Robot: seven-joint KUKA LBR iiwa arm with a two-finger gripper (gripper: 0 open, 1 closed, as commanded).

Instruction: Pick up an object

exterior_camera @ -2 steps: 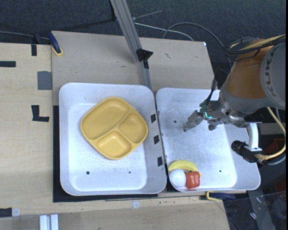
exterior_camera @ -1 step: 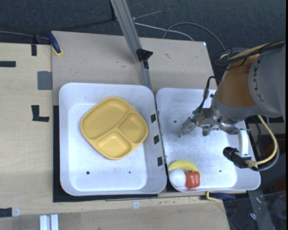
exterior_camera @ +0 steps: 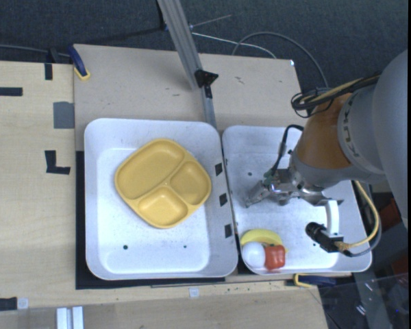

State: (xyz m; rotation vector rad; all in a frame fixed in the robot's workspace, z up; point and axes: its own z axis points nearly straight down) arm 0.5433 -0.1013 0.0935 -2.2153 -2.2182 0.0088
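No legible writing seen, gripper [exterior_camera: 257, 196] lowered in right bin [exterior_camera: 342, 262], finger state possibly open but indiscernible, yellow-white-red object [exterior_camera: 263, 248] lower centre, below gripper, apart.

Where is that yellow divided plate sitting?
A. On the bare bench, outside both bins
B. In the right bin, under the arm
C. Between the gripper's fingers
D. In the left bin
D: the plate lies flat in the left bin, apart from the gripper over the right bin.

Just one fixed cam up high, angled down over the tabletop [exterior_camera: 144, 74], far enough back to catch both bins [exterior_camera: 96, 184].
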